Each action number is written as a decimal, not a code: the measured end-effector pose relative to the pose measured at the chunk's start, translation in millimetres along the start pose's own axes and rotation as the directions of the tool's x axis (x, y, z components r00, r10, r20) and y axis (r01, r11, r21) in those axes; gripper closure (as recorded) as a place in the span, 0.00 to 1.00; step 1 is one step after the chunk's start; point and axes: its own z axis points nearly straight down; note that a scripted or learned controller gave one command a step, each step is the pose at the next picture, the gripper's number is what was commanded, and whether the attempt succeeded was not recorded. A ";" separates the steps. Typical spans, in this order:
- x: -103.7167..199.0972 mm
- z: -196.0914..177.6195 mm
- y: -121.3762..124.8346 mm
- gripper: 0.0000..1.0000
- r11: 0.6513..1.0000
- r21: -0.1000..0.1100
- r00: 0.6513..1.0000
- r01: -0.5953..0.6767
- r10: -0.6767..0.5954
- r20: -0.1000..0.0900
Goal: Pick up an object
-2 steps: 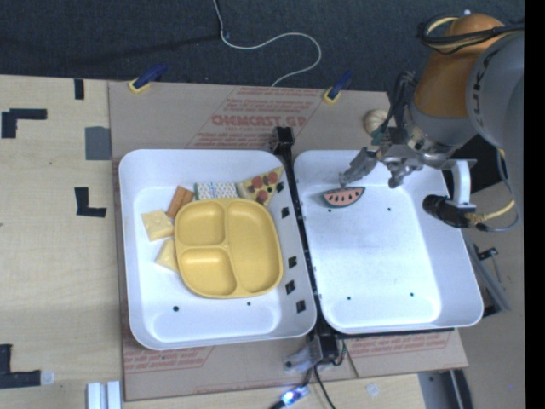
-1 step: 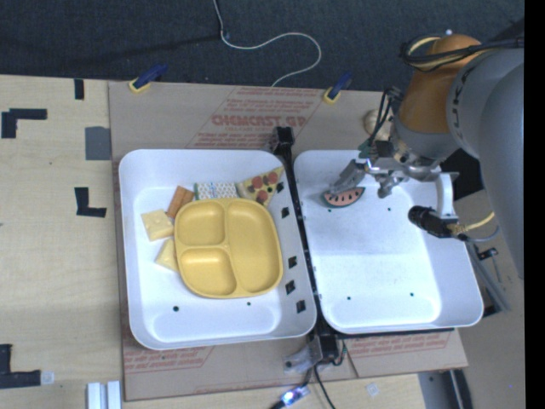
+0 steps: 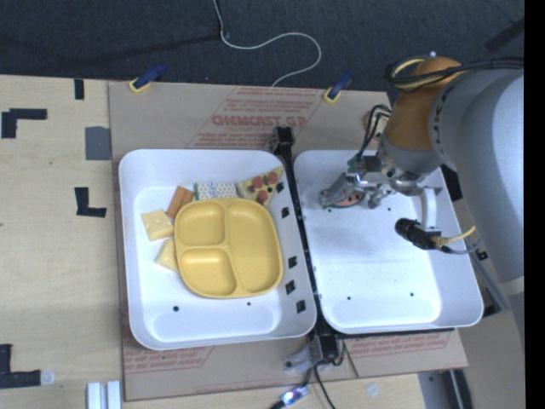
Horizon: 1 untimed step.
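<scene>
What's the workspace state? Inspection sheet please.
Surface: cardboard sheet under two white bins; left bin, right bin.
Job's things: yellow divided plate, crackers, brown piece and patterned pieces, all in left bin.
Clutter: blue-yellow clamps on the cardboard's top edge.
Gripper: gripper low over the right bin's upper left; something small and reddish at its tip, a grasp cannot be confirmed.
Cables: white cable on the dark backdrop; yellow-black cable at the wrist.
Surroundings: wooden bench with black tape marks.

Yellow plate (image 3: 228, 247) crowds left bin (image 3: 136, 228); right bin (image 3: 383, 296) open
</scene>
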 end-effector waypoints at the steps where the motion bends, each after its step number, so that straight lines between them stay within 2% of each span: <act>1: 0.9 13.3 -0.2 0.00 1.000 -0.005 1.000 0.001 -0.001 0.001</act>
